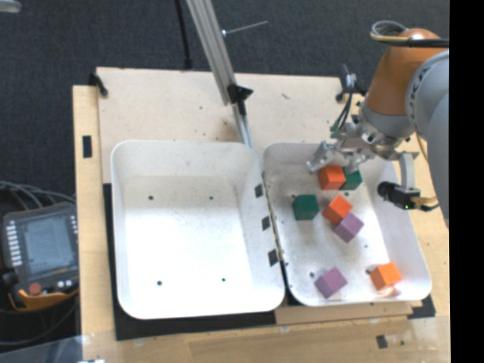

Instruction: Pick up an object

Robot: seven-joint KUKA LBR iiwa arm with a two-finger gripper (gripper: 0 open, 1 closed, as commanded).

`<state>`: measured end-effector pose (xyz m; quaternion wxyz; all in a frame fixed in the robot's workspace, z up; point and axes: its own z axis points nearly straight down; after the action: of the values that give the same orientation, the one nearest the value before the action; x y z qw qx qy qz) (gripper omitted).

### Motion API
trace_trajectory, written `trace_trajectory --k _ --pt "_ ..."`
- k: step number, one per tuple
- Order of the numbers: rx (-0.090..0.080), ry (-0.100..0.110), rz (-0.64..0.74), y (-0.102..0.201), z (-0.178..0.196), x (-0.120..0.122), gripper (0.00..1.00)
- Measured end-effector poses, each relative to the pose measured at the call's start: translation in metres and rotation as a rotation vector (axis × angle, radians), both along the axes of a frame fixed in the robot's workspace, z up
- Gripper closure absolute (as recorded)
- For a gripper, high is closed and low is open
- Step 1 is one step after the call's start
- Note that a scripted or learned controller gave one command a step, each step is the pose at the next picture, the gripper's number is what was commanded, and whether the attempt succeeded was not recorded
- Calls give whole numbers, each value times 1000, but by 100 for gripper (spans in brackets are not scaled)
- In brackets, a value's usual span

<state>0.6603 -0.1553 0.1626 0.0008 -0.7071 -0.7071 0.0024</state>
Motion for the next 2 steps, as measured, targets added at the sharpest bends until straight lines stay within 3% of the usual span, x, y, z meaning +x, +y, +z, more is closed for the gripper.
trace_trajectory --k 1,2 --pt "-5 -11 -1 -7 -36 3 0" --pt "-7 -26 -1 -8 -35 7 0"
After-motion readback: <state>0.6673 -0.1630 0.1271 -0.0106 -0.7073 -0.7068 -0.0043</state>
